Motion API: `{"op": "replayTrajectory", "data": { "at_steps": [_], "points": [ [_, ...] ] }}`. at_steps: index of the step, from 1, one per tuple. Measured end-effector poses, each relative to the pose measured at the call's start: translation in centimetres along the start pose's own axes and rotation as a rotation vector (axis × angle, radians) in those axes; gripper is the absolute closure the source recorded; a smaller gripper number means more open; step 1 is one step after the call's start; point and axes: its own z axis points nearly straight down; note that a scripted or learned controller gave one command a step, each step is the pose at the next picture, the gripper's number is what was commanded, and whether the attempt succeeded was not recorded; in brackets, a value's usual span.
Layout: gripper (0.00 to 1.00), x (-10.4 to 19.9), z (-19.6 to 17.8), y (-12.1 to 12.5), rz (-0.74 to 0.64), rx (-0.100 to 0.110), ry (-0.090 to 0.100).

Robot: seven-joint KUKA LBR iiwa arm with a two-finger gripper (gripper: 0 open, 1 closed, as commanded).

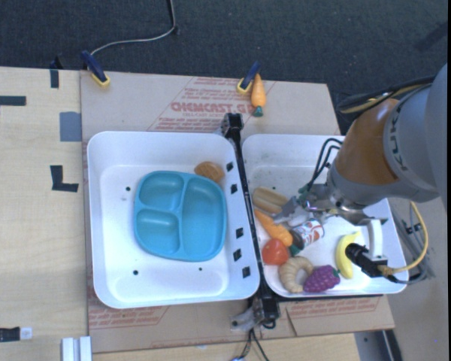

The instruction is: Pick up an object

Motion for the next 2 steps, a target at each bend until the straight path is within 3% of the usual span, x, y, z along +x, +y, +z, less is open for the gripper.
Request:
{"op": "replayTrajectory", "data": {
  "at_steps": [1,2],
  "points": [
    [0.00,1.5,2.4,2.2,0.000,-0.005,-0.004],
    [0.00,-1.9,2.4,-3.3,0.002,-0.001,-0.004]
  ]
}}
